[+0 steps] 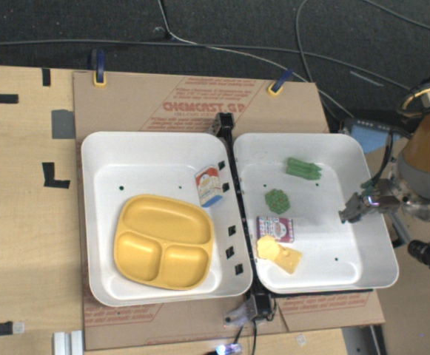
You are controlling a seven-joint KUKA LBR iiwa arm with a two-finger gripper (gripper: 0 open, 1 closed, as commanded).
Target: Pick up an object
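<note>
While the arm hangs in over the right rim of the right bin (377,268), the gripper (357,207) sits low at that bin's right wall, and nothing is visible between its fingers. Whether those dark fingers are parted or pinched together, I cannot tell from this slant. So the pick is not yet made, by my reading.

Everything worth grabbing lies to the gripper's left in this view. Nearest along that line is the small green round piece (277,200), roughly level with the fingertips, bare white floor between them. Up and left sits the green oblong piece (303,168), its long axis running left-right with a slight tilt. Down and left, the pink packet (276,228) overlaps the yellow wedge (280,256), the two touching near the divider.

Across that divider, the left bin (96,198) holds the yellow sectioned tray (163,241) and a small carton (209,186) leaning near the middle wall, well apart from the gripper.

My call: a leftward travel across open floor is what the coming reach hinges on.
</note>
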